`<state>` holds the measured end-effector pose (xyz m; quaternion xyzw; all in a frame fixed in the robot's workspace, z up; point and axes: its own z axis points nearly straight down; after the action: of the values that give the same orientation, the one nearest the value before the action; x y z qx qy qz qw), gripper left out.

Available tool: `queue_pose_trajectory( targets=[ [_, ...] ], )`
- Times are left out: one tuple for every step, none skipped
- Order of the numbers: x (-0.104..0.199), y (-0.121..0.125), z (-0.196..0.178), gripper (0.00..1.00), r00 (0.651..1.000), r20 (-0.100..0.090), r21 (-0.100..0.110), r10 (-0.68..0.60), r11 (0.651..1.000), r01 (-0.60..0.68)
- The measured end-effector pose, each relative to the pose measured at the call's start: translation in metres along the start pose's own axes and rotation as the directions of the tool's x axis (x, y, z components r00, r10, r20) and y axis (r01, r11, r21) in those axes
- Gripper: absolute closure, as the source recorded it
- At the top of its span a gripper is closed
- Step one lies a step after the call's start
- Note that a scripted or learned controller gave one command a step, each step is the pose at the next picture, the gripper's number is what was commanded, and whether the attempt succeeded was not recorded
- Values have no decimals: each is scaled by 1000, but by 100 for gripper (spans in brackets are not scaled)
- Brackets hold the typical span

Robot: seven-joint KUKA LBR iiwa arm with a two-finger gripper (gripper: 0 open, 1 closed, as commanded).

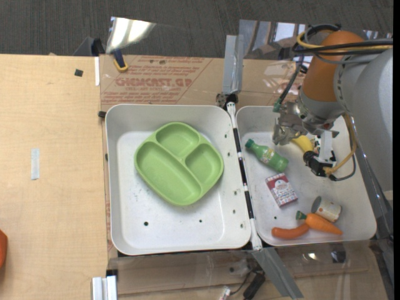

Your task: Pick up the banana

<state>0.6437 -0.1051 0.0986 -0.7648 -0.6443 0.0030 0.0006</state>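
Banana [304,144]: you can see a short yellow piece of it in the right bin [356,230], near that bin's far wall, with the rest hidden under the arm's wrist. Your gripper [285,134] sits just to the left of that yellow patch, low over the bin floor, and from this slanted view you cannot tell its state or whether anything is caught in it; the metal parts blur together against the white plastic. The arm [331,61] comes in from the right, its orange band above the wrist standing over the bin's far right corner, with black and yellow cables looping down beside the banana. Just left of the gripper and nearer to you lies a green bottle [267,155] on its side, white cap pointing toward the divider between the bins. Nearer still you have a small red box [282,189] lying flat, about mid-bin. Along the near wall a carrot [320,223] and a red-orange pepper [290,232] lie touching end to end, and a small cylinder [327,209] rests just behind the carrot. In the left bin [125,230] a green divided plate [179,162] sits tilted off square, roughly central. Behind both bins lies a sheet of printed cardboard [162,80].
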Motion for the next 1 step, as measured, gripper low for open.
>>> queue_pose_trajectory(
  targets=[
    [0, 0, 0, 0, 1000, 0, 0, 0, 1000, 0]
  ],
)
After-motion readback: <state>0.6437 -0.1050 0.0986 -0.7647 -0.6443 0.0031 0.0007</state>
